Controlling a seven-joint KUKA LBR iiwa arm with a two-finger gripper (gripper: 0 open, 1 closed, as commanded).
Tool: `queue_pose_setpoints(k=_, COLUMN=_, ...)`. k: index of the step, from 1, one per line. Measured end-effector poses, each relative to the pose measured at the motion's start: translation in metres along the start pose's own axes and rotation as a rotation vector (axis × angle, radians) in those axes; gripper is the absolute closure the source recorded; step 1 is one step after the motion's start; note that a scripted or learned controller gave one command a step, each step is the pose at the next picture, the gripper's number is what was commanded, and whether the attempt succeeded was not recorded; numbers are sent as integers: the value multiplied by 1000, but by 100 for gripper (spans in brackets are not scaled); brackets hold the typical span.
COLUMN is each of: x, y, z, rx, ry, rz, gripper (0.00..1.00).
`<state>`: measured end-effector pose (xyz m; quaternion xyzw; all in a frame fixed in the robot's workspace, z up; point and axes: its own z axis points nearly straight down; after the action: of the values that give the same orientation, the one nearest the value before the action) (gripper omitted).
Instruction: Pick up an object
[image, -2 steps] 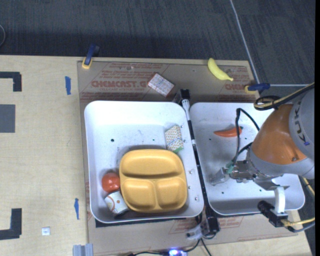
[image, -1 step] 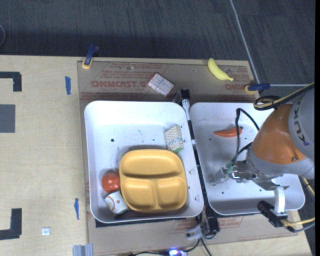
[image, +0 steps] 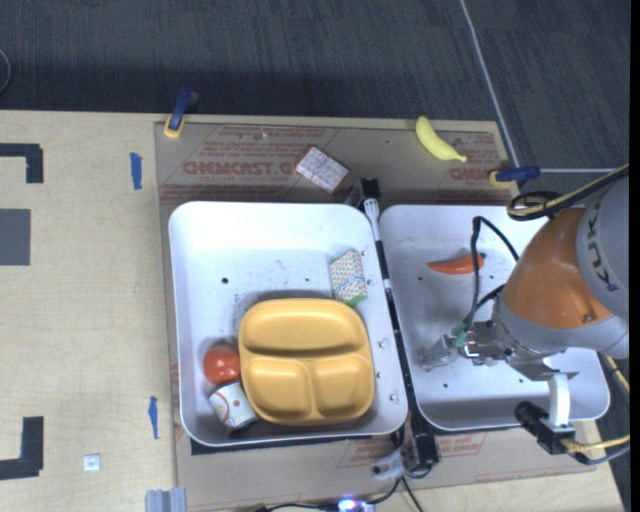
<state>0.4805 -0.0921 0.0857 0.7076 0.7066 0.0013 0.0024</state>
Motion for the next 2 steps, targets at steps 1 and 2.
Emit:
queue_pose_setpoints(k=1, x=0, y=0, z=0, rx=0, ry=0, rz=0, gripper=0)
queue_pose_setpoints(k=2, x=-1, y=0, z=0, rx=0, ry=1, rz=-2, gripper=0)
